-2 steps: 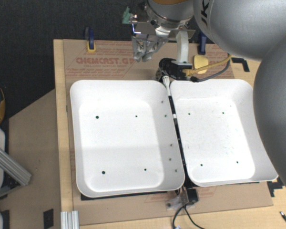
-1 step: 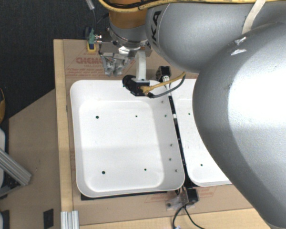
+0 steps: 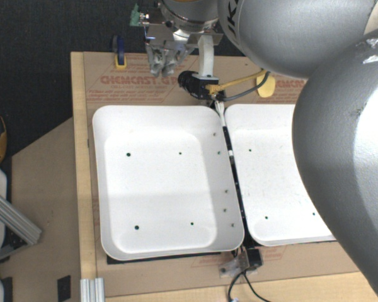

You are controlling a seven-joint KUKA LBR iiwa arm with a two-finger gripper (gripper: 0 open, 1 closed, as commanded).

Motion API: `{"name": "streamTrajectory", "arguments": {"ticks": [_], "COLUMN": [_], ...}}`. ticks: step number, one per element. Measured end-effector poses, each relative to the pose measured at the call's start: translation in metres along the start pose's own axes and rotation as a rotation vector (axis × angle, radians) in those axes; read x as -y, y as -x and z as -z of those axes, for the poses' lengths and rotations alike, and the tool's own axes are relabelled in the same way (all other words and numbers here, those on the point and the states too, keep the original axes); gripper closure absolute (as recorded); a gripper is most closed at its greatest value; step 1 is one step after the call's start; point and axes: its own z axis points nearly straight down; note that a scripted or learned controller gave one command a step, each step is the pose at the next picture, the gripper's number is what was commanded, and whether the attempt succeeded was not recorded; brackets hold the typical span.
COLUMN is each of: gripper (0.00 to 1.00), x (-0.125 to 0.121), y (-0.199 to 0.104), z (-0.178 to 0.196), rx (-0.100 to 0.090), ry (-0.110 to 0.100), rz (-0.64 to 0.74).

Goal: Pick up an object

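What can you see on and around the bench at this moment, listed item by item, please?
left bin: one, white, on the view's left of the board
right bin: one, white, beside it, partly under the arm
board: one, brown with red lettering, under both bins
clamp: one, blue and yellow, at the board's far left edge
yellow piece: one, pale yellow, at the board's far edge
metal rail: one, silver, off the board at the left
cable: one, black, at the near edge between the bins
arm: one, grey with an orange band, from the right
tool: one, grey, over the board's far edge
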Motion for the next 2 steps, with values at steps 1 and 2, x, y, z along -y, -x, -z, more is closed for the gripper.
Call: {"name": "streamTrajectory", "arguments": {"ticks": [1, 2], "gripper": [1.00, 1.00], "x": [0.000, 0.003], "y": [0.037, -0.016], "z": [0.030, -0.068], "rx": [0.002, 0.003], "ry": [-0.001, -0.019], "rz": [-0.003, 0.005]}}
